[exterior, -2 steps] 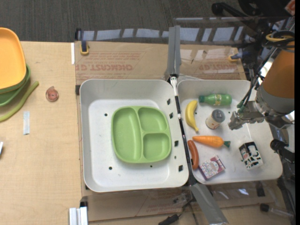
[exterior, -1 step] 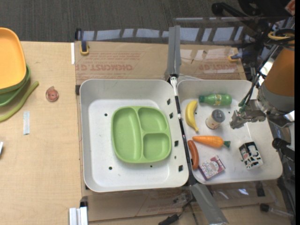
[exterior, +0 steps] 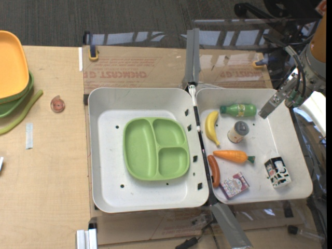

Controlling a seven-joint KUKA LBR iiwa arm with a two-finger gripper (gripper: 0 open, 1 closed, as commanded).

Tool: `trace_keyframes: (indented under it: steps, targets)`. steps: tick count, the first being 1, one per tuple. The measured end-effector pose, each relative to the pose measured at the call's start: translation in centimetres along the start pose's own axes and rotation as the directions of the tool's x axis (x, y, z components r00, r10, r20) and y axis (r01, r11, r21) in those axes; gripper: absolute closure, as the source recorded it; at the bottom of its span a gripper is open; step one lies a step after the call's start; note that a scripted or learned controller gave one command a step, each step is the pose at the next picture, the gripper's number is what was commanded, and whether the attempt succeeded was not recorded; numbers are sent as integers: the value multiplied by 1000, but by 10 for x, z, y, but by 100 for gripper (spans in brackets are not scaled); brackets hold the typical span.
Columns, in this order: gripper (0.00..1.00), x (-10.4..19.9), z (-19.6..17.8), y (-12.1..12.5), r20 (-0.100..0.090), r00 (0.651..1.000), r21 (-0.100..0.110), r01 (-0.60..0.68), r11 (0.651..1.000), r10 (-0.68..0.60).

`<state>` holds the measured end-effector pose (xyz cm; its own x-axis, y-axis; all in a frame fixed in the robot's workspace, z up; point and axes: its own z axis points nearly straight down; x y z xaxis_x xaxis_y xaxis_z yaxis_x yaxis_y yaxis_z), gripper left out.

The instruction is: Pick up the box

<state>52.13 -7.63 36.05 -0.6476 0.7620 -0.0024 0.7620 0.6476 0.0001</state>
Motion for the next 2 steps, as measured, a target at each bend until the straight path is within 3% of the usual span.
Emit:
trace_keyframes:
  steps: [1, 2]
  targets:
    - [100, 23, 69, 46, -3, 972, 3, -234, 972, 234]
    - [100, 48, -10, 123, -1, 975, 1, -223, 975, 223]
